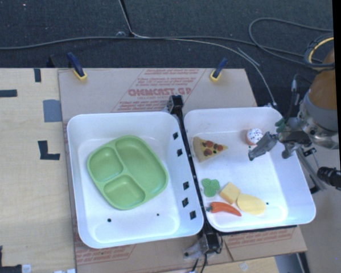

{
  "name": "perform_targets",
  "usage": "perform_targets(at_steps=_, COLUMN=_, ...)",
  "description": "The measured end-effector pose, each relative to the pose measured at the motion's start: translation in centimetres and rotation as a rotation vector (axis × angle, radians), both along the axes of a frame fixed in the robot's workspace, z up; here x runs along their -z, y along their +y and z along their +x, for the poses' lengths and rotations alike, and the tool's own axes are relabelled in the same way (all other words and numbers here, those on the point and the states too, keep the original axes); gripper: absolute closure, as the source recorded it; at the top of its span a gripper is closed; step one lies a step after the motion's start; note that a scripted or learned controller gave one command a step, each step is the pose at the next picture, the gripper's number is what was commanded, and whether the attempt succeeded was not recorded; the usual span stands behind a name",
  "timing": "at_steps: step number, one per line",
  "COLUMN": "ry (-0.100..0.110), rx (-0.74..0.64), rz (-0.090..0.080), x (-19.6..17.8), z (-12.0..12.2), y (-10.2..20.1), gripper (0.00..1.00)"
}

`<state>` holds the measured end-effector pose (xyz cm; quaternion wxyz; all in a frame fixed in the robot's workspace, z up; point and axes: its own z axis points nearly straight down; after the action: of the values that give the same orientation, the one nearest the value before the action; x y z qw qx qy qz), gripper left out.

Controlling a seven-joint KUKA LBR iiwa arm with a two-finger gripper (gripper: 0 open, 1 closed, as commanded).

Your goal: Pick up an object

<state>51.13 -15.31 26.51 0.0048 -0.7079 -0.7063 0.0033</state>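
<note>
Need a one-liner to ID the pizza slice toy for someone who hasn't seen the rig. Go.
Take the right-hand white bin of the two. The pizza slice lies in its upper left part, close to the wall shared with the other bin. It is the only flat tan wedge with red dots; the small round white-and-red toy to its right and the cluster of food toys below are differently shaped.

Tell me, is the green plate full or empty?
Empty. The green divided plate lies flat in the left bin, and all three of its compartments show bare green; the toy food sits in the right bin.
</note>
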Motion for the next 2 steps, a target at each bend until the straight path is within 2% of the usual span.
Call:
perform_targets(at_steps=1, ry=-0.010, rx=-0.003, rz=-0.002, x=-0.5, z=0.2, y=0.0, gripper=0.00)
perform_targets(at_steps=2, ry=-0.006, rx=-0.002, rz=-0.001, x=4.9, z=-0.9, y=0.0, gripper=0.00)
